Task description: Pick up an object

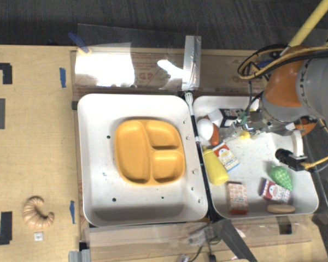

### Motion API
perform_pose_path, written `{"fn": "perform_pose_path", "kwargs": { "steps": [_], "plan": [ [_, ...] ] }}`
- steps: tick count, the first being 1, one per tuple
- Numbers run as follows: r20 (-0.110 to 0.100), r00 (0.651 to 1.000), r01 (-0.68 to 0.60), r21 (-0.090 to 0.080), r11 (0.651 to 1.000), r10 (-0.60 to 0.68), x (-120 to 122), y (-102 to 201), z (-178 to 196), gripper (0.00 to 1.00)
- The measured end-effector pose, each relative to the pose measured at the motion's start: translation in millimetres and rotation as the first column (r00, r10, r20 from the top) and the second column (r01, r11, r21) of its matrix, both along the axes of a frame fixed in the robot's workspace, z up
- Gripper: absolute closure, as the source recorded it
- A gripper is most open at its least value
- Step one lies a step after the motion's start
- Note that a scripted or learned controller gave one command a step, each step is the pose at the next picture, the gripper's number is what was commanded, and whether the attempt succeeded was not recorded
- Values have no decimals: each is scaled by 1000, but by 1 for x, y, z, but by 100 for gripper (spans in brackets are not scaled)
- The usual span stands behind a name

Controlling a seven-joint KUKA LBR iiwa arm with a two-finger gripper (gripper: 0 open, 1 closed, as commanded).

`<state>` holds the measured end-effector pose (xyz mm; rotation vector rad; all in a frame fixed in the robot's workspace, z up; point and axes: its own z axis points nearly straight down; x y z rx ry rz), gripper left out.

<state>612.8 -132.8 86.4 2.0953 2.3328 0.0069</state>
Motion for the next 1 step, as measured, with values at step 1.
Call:
{"fn": "perform_pose_path", "kwargs": {
  "steps": [1],
  "plan": [
    [-4, 989, 146, 0, 989, -146, -28, -14, 71, 0]
  ]
}}
